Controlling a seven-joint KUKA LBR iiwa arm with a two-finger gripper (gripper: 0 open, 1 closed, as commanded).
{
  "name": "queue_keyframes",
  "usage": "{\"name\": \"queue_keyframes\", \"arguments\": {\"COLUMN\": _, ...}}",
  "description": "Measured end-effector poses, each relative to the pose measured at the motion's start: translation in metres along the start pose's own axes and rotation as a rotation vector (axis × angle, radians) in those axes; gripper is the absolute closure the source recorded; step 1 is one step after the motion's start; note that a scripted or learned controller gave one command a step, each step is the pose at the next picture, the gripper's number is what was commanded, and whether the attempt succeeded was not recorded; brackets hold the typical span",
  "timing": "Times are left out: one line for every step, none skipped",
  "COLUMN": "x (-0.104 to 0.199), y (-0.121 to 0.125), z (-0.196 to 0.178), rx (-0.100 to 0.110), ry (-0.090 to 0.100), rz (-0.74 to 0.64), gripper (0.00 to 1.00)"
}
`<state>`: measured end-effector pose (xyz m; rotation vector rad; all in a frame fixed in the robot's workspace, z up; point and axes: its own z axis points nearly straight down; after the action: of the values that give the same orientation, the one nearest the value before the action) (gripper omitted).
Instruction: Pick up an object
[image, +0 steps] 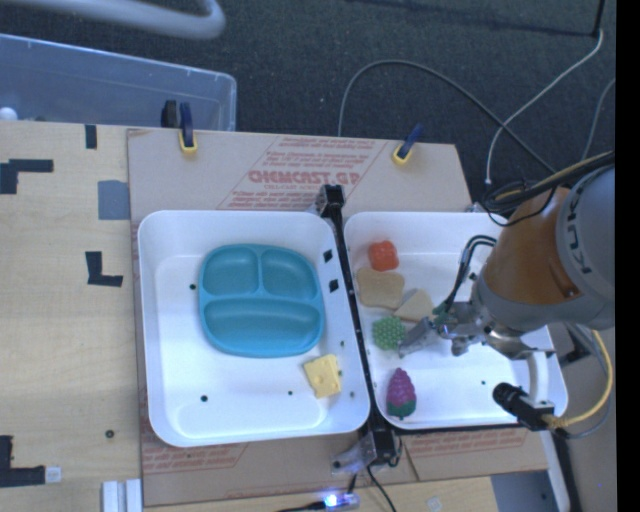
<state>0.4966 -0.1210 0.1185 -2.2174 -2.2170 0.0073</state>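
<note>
The gripper (412, 338) is reaching low into the right bin (455, 412), its tips just beside the green toy (388, 330), probably lining up a grasp; whether the jaws are released or clenched, I cannot tell

Cardboard-topped bench (300, 170) under two side-by-side white bins: left (170, 400), right (450, 225).
</note>
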Motion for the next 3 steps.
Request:
{"name": "queue_keyframes", "arguments": {"x": 0.000, "y": 0.000, "z": 0.035, "rx": -0.005, "ry": -0.001, "rz": 0.000, "gripper": 0.00}}
{"name": "queue_keyframes", "arguments": {"x": -0.001, "y": 0.001, "z": 0.023, "rx": -0.010, "ry": -0.004, "rz": 0.001, "gripper": 1.00}}
{"name": "queue_keyframes", "arguments": {"x": -0.002, "y": 0.000, "z": -0.019, "rx": -0.009, "ry": -0.001, "rz": -0.001, "gripper": 1.00}}
